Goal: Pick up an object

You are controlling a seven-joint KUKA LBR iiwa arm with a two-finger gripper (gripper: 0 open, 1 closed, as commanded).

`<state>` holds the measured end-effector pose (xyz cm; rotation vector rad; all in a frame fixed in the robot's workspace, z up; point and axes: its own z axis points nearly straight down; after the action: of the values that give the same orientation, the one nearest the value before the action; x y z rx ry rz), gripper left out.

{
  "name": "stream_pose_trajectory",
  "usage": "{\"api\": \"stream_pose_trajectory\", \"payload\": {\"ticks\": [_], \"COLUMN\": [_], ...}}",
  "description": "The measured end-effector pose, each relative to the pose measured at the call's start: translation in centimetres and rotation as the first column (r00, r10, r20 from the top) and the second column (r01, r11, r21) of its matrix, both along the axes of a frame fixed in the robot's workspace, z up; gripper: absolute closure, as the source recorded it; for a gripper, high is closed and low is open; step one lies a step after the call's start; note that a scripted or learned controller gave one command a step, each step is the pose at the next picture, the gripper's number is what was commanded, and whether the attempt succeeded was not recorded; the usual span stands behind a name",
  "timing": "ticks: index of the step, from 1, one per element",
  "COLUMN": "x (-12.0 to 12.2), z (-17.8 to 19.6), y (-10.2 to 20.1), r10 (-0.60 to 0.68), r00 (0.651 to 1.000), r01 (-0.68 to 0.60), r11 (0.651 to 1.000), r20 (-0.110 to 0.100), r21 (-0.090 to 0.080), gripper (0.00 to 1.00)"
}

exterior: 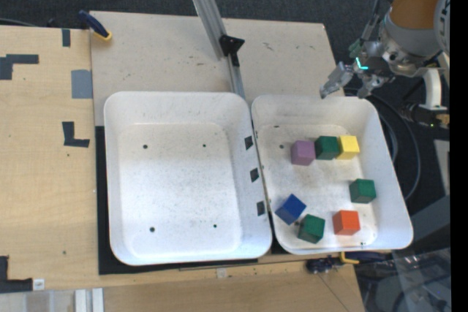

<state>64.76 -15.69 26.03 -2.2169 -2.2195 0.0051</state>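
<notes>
Two shallow white bins with rounded corners and smooth, slightly speckled plastic floors sit side by side on the pale wooden counter [168,58]. The left bin [117,157] carries four small dark dots on its floor. The right bin [387,179] holds seven small cubes with matte faces: a purple cube [303,152], a dark green cube [327,147] touching a yellow cube [349,146], another green cube [362,190] near the right wall, an orange-red cube [346,222], a blue cube [291,208], and a third green cube [311,228] just beside the blue one. A slanted grey metal rail [208,7] crosses the counter above the bins. The pincer [344,80] hangs over the far rim of the right bin, well apart from the cubes, grasping nothing; its fingers look spread somewhat, though blur makes the gap hard to judge.
</notes>
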Motion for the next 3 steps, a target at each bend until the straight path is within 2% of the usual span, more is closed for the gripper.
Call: {"api": "stream_pose_trajectory", "payload": {"ticks": [1, 2, 3], "x": [0.1, 0.3, -0.8], "z": [0.3, -4.2, -9.8], "y": [0.0, 0.5, 1.0], "r10": [0.001, 0.001, 0.001], "r00": [1.000, 1.000, 1.000], "r01": [-0.001, -0.001, -0.001], "r11": [1.000, 1.000, 1.000], "r20": [0.004, 0.000, -0.002], "r21": [-0.002, -0.001, 0.000], "gripper": [0.00, 0.00, 0.00]}}
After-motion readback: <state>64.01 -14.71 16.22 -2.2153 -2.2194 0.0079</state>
